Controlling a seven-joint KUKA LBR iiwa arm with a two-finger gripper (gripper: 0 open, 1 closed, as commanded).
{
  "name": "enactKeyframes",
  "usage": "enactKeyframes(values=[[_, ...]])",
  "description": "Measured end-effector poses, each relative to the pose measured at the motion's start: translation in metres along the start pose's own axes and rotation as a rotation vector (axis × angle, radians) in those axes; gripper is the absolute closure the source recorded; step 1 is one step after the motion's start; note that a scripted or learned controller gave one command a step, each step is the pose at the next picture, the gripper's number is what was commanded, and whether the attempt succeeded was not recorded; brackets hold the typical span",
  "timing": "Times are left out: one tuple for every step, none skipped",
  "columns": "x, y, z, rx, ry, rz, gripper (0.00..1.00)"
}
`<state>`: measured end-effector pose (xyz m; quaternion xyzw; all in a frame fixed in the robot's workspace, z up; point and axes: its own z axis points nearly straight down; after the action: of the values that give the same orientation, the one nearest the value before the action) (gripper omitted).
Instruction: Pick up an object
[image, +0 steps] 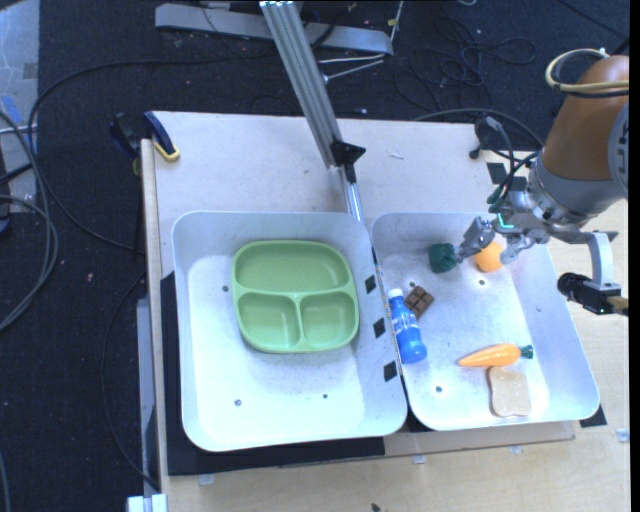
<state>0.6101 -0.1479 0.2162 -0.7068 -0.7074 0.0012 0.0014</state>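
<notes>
My gripper (490, 246) hangs over the back of the right bin (560, 330), reaching in from the right. A small round orange fruit (488, 259) sits between its two fingers (471, 240), which press on its sides. Just left of it lies a dark green object (442, 257). Further forward in the same bin are a brown chocolate piece (420, 299), a blue bottle with a white cap (406, 327), an orange carrot (492, 354) and a tan slice of bread (510, 391).
The left bin (200, 400) holds a light green divided plate (296, 295). A slanted metal pole (310, 85) comes down to the seam between the bins at the back. Black clips sit along the shared rim.
</notes>
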Motion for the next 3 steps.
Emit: enactKeyframes(values=[[0.000, 0.001, -0.002, -0.004, -0.001, -0.001, 0.00], [-0.009, 0.003, 0.056, 0.000, -0.001, 0.002, 0.00], [-0.004, 0.011, 0.105, -0.001, -0.001, -0.002, 0.00]])
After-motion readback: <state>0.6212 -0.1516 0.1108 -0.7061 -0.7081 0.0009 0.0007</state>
